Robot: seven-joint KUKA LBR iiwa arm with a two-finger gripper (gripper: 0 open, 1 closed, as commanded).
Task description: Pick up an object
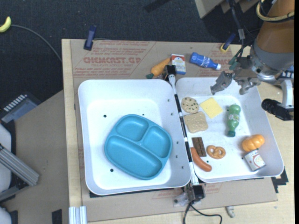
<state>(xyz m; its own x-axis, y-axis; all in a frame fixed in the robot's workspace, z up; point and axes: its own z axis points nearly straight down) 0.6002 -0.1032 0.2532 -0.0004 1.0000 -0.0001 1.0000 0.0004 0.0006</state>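
Hovering over the right bin's (pixel 273 146) far rim, my gripper (pixel 235 85) hangs spread and holding nothing; cheese (pixel 211 108) lies just below, bare white floor around, cardboard (pixel 117 59) beyond.

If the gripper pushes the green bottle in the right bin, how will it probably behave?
The green bottle lies on its side on the right bin, so it would probably roll if nudged sideways. Its rounded body looks smooth, so it may slip between fingers. It seems like a light toy.
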